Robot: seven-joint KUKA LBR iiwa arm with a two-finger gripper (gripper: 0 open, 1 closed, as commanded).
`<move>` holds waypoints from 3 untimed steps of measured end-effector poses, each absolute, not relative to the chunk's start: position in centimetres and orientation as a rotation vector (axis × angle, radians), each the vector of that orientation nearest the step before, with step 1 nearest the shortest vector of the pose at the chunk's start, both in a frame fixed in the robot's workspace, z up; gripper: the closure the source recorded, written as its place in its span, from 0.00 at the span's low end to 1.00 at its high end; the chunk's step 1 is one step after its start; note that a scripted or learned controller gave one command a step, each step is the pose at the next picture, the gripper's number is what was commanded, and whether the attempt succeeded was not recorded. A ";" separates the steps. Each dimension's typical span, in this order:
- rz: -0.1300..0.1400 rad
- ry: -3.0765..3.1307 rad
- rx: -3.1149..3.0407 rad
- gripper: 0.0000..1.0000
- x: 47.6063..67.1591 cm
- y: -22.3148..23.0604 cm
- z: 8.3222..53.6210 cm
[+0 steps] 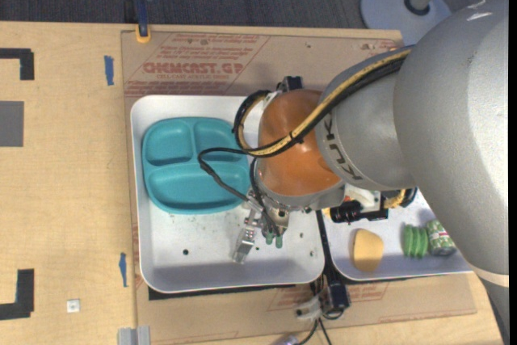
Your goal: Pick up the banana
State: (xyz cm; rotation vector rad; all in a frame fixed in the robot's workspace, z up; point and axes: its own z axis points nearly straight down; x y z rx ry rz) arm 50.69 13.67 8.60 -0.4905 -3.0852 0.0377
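Arm (452, 133) is reaching over both bins. Gripper (257, 238) is hovering low in left bin (166, 258), fingers spread and holding nothing. Banana (367, 249), seemingly the yellow piece, is lying in right bin (388, 272), not yet grasped.

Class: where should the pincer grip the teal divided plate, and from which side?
The teal plate lies flat and looks too wide to span, so pinch its raised rim from above at the left edge; the arm overhangs its right side.
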 end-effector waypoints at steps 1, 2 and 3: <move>0.008 -3.061 -0.698 0.00 54.6 17.6 8.7; -0.001 -3.150 -0.030 0.00 51.5 21.2 8.8; -0.004 -3.103 -0.520 0.00 56.8 22.4 12.9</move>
